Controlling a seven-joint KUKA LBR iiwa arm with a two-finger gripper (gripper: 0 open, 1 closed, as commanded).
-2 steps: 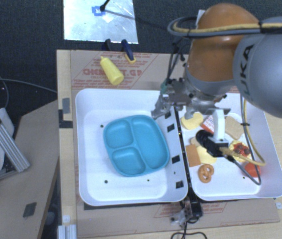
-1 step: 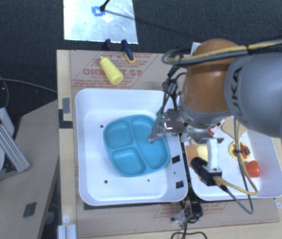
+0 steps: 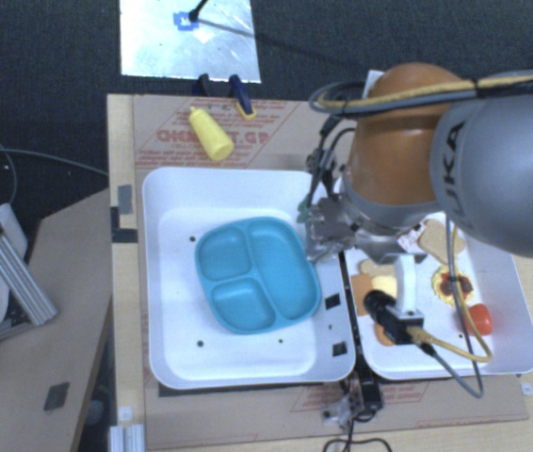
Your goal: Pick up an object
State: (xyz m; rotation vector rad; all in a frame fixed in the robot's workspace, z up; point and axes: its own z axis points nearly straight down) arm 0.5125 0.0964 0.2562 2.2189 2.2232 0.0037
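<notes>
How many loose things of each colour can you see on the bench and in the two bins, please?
Blue: 1, the divided plate in the left bin
Yellow: 1, the bottle-shaped toy on the cardboard behind that bin
Red: 1, the small round thing in the right bin
Total: 3 that I can tell apart; the arm hides other items there.

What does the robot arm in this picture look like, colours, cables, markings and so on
The arm is a thick, rounded grey body with dark lettering on its side and a glossy orange band above the wrist. Thin dark cables loop around the orange section. Below it sits a grey metal gripper assembly with wiring, and a yellowish cable trails off below it over the right bin.
</notes>
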